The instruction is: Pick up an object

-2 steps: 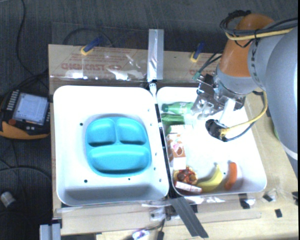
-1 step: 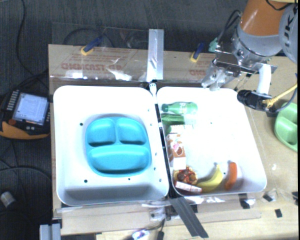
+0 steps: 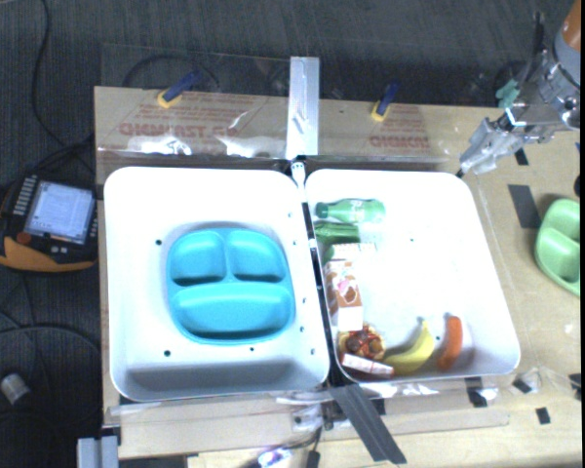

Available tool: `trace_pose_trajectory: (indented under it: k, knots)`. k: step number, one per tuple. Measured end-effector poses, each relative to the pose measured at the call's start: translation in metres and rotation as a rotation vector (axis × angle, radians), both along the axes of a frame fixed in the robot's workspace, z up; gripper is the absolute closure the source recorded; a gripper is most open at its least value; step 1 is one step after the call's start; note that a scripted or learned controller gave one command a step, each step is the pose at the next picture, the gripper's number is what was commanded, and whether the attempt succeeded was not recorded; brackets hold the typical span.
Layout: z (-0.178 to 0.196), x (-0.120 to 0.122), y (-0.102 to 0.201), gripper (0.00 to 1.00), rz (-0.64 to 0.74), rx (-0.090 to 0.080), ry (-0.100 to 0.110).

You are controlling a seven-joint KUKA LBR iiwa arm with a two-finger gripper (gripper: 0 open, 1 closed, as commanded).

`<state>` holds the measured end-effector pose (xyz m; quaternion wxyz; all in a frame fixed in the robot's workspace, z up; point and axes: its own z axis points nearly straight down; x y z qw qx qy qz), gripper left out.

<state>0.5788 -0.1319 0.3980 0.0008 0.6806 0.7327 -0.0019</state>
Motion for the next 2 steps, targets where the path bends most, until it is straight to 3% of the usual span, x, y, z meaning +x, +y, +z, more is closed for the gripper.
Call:
trace_pose_trajectory:
  k: [1,2]
  knots:
    - [-0.118,0.090,0.070,1.00,0.073,0.002,0.001]
    - [-0.146,0.087,0.141,1.00,0.202,0.002,0.001]
